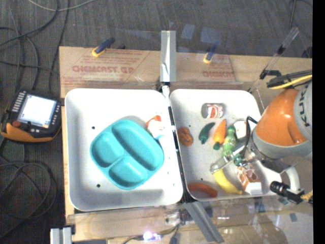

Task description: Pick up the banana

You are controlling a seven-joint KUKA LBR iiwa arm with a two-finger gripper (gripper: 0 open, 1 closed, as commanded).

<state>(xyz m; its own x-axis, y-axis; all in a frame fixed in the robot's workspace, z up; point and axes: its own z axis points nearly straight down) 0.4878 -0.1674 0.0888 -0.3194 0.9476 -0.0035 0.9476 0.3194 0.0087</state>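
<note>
We see the banana (226, 181) lying near the right bin's (195, 98) front edge, our tool (227, 162) poised just above it for grasping; its opening we cannot tell.

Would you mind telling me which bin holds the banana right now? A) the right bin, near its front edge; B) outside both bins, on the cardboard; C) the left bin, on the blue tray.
A: the banana lies in the right bin near its front edge, just below the gripper, while the blue tray sits in the left bin.
</note>
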